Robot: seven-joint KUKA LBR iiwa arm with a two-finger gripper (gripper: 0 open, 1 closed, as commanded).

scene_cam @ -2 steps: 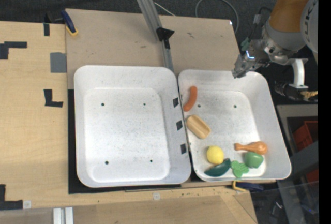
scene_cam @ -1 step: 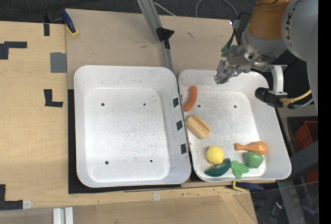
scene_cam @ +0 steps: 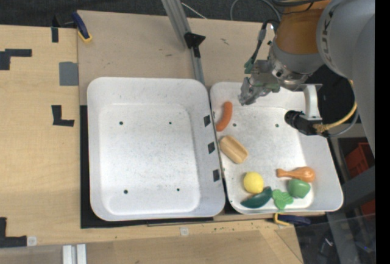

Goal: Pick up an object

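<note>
Above the right bin's (scene_cam: 323, 192) far edge, the claw (scene_cam: 248, 97) hovers, its grip state impossible to tell. The sausage (scene_cam: 224, 115) lies just beside it; descending squarely over its middle seems wisest.

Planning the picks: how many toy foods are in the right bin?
6: sausage and bread roll by the left wall; lemon, dark green piece, green vegetable, drumstick near the front.
</note>
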